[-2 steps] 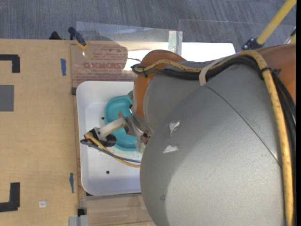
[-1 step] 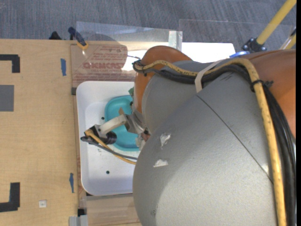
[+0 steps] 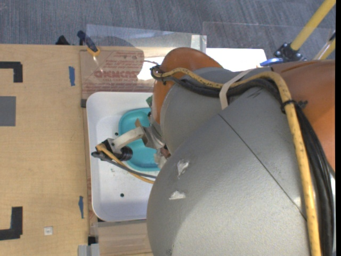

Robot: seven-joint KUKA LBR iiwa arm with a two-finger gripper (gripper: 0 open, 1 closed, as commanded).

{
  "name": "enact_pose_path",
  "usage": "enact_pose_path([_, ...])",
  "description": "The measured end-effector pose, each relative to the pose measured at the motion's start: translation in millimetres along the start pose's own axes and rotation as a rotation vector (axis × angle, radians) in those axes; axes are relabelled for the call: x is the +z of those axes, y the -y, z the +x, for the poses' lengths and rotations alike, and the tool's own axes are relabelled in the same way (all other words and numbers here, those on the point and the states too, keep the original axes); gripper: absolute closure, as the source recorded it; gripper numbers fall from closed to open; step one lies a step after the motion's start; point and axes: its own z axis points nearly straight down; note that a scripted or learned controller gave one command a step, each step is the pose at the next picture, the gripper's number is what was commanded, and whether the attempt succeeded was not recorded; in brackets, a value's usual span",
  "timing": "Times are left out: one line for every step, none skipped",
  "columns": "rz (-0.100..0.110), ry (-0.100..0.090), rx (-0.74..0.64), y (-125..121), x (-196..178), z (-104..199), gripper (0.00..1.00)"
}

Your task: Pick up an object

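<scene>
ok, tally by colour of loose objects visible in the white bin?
Teal object: 1
Dark speck, too small to identify: 1
Total: 2 visible in the white bin; the arm covers the rest.

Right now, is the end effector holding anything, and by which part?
Cannot be told. The end effector is low over the teal dish in the white bin, but the arm hides where they meet.
</scene>
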Motion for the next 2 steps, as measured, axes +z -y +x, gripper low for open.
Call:
enact_pose_path([0.001, 0.008, 0.059, 26, 13, -16, 1.0])
enact_pose_path([0.0, 0.002, 0.06, 25, 2, -14, 1.0])
